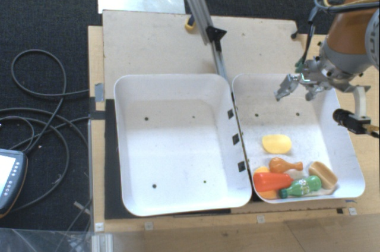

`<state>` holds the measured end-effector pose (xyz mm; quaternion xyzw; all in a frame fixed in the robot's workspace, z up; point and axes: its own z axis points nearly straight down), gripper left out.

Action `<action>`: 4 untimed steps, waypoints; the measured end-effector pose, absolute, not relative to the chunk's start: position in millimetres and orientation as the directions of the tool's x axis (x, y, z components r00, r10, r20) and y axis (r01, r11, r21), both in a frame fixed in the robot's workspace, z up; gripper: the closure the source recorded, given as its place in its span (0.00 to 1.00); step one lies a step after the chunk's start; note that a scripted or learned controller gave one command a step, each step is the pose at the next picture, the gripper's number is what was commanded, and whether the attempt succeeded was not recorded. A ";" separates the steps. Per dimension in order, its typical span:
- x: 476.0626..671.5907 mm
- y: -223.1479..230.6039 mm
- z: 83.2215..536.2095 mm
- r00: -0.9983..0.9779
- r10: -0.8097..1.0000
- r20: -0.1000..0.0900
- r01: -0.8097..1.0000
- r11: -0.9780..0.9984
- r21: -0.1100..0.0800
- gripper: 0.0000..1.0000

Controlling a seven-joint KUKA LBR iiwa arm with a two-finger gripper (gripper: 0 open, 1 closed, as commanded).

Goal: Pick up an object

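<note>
White plastic makes up the two shallow bins, and they sit side by side on a pale board that covers the worktop. The left bin has nothing for the arm to take. All the small toys are in the right bin, gathered in its near corner, I think because the floor of the bin slopes a little down to that side or because they were simply dropped there. I see a pale yellow piece lying alone, nearer the middle of the bin. Behind it, toward the near edge, an orange drumstick, an orange-red carrot shape, a green bottle and a tan hot-dog bun lie close together, some of them touching.

The gripper hangs over the far part of the right bin, well apart from the toys. Its fingers stand apart and nothing is between them, so the picking is not yet begun. To my eye the yellow piece is the easiest choice, because it has free space around it.

Around the worktop the floor is dark carpet. Black cables curl on the left, beside a handheld control pad. A grey metal pole slants across the board from the far side.
</note>
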<state>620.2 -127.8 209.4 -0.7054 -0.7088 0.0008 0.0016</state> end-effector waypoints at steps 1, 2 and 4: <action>621.2 -127.8 212.1 -0.005 1.000 0.000 1.000 0.005 0.001 0.00; 612.4 -131.2 164.7 0.000 1.000 0.000 1.000 0.000 -0.003 0.00; 608.1 -131.7 89.2 -0.001 1.000 0.000 1.000 0.001 -0.002 0.00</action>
